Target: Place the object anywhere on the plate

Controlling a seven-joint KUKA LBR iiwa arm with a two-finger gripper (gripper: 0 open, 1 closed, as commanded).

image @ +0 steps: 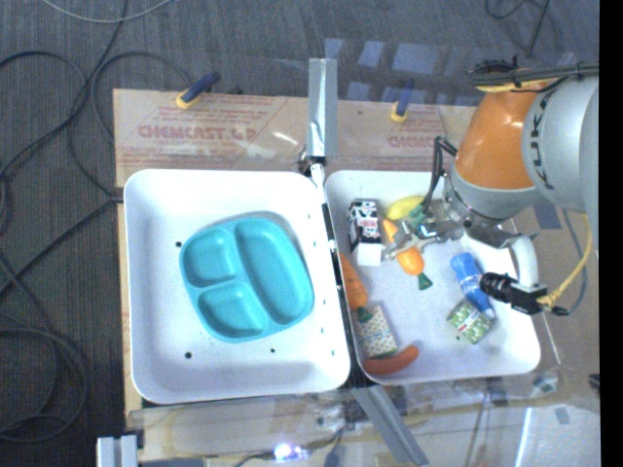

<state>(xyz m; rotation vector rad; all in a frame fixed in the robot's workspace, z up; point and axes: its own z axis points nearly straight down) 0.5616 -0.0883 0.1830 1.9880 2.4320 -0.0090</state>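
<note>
**Gripper low in the right bin, plate waiting on the left**

Nearest the bottom of the frame, in the right bin (526, 353), lie a red sausage-shaped toy (391, 360), a patterned packet (374, 330) and a green packet (470, 322). Further up are a blue bottle (468, 278), an orange carrot (353, 280), a small orange toy (415, 262), a black-and-white carton (365, 224) and a yellow piece (405, 207). The gripper (425, 229) sits among these, at the centre right; whether it grasps anything cannot be told. The blue divided plate (249, 276) lies in the left bin (156, 212).
</note>
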